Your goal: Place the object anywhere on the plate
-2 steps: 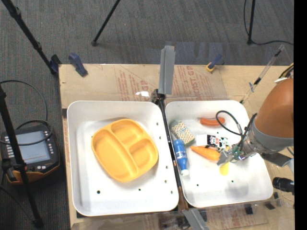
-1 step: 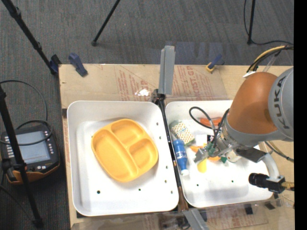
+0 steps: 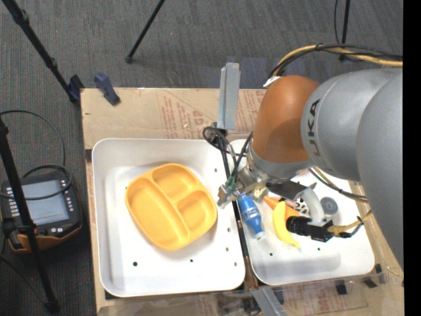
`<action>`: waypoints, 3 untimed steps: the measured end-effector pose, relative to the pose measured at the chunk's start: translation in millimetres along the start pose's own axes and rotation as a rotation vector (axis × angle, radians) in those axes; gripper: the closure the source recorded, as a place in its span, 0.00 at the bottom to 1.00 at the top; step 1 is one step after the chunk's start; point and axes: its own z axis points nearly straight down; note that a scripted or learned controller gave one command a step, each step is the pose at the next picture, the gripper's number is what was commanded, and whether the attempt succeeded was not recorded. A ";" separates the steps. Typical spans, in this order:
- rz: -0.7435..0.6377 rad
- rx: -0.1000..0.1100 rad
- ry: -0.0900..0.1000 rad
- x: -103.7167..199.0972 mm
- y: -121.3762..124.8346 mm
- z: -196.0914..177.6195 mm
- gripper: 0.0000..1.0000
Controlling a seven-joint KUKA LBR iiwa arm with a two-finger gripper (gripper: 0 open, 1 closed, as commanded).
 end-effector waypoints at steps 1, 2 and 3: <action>0.111 0.002 0.000 29.3 -16.6 0.3 1.00; 0.190 0.002 0.000 48.2 -57.2 0.5 1.00; 0.118 0.001 -0.002 67.1 -48.7 -110.6 1.00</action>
